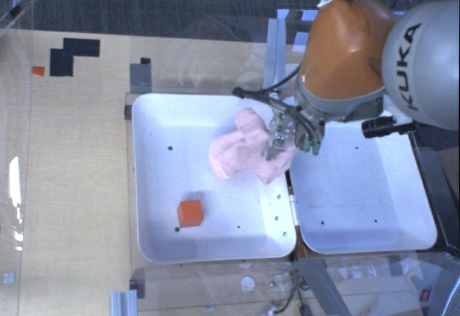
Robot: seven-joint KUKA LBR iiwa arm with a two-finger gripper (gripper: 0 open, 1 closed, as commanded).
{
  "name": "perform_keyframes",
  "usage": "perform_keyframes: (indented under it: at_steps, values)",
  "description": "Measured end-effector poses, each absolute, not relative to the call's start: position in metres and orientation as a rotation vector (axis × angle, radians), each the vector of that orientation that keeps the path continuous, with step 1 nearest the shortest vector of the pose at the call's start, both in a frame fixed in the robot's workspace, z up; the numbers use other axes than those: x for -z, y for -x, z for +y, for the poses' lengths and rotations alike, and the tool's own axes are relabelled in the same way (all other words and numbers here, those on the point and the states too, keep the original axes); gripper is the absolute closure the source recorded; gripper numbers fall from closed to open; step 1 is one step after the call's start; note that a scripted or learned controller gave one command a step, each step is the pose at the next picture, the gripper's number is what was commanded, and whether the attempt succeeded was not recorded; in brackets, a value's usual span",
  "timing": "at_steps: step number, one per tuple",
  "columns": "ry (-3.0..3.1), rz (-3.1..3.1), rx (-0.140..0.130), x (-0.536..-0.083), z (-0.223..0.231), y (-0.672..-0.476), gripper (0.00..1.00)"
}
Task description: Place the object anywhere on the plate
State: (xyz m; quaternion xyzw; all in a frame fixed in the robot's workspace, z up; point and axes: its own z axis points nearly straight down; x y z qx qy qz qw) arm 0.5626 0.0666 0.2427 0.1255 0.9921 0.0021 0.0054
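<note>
A crumpled pink cloth (236,151) lies in the upper right part of the left white bin (159,128). A small orange cube (190,213) rests on the same bin's floor, toward the lower left. My gripper (282,141) hangs below the orange wrist band, right over the cloth's right edge, near the wall between the two bins. Its tip overlaps the cloth, and I cannot make out whether any fabric is held.
The right white bin (363,196) sits beside the left one, partly under the arm (352,49). Wooden bench top spreads to the left, with black markers (72,54) and a small orange tag (38,71). Metal brackets stand at the bins' corners.
</note>
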Motion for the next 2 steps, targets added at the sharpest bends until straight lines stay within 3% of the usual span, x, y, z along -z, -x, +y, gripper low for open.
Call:
perform_keyframes:
  at_steps: [1, 2]
  values:
    - [0.0, 3.13, -0.007, -0.2312, 0.1106, -0.5433, 1.0]
    - [0.0, 3.129, -0.007, -0.2314, 0.1105, -0.5435, 0.0]
